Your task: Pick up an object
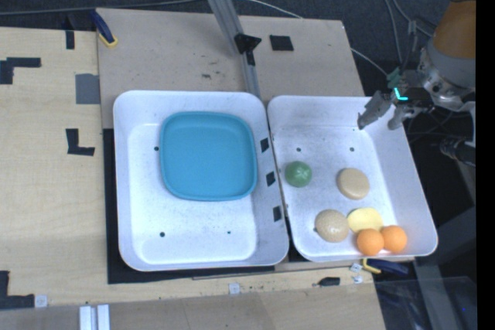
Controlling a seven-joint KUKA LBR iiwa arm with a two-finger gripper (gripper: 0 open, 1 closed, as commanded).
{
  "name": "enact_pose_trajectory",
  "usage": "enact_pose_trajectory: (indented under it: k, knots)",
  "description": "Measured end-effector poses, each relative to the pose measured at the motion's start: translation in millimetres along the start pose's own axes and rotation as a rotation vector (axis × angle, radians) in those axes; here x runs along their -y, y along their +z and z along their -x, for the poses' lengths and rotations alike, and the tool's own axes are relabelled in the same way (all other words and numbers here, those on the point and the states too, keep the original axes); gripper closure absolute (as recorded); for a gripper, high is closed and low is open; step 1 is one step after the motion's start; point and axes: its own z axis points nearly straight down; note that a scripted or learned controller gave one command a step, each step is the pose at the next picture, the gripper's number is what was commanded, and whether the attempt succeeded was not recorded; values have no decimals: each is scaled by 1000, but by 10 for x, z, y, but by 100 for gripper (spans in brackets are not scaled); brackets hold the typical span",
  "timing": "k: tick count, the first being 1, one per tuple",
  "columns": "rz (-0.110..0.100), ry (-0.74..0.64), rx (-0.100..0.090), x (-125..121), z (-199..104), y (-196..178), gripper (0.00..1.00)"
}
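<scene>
Gripper (380, 114) fingers apart, nothing between them, over right bin (325, 120) top corner. Grasp not started; green ball (298, 174), other objects below-left of it.

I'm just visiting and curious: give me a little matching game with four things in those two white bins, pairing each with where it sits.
Things:
1. blue plate
2. green ball
3. two orange balls
4. gripper

Places:
A. near corner of the right bin
B. over the right bin's far right edge
C. in the left bin
D. by the right bin's left wall

Pairs: 1-C, 2-D, 3-A, 4-B
</scene>
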Motion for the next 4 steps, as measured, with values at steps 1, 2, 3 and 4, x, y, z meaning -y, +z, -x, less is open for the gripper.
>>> enact_pose_trajectory:
  k: [1, 2, 3, 4]
  knots:
    - [0, 0, 0, 0, 0, 1, 0]
    - [-5, 0, -1, -39, -91, 563, 0]
    - [-5, 0, -1, -95, -38, 1043, 0]
    - [-6, 0, -1, -75, -81, 1673, 0]
